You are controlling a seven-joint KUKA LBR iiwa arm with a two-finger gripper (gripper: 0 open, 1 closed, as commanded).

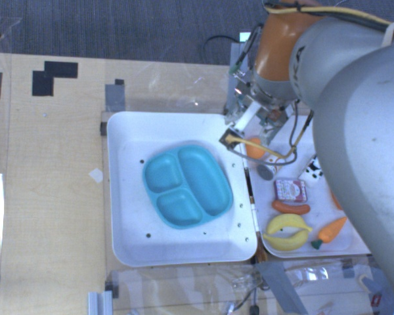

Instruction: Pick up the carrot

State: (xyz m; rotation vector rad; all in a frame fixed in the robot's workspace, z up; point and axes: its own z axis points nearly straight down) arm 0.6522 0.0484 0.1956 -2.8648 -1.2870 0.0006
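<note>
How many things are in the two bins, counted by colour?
Blue: 1, divided plate
Yellow: 1, banana
Orange: 2, carrot and a small piece
Red: 2, sausage and small packet
Grey: 1, small round thing
Black-and-white: 1, spotted thing
Total: 8 visible; the arm may hide more.

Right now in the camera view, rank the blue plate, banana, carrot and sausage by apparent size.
1. blue plate, by far the largest.
2. banana.
3. carrot and sausage: they look about alike, so I leave them unranked.
</note>
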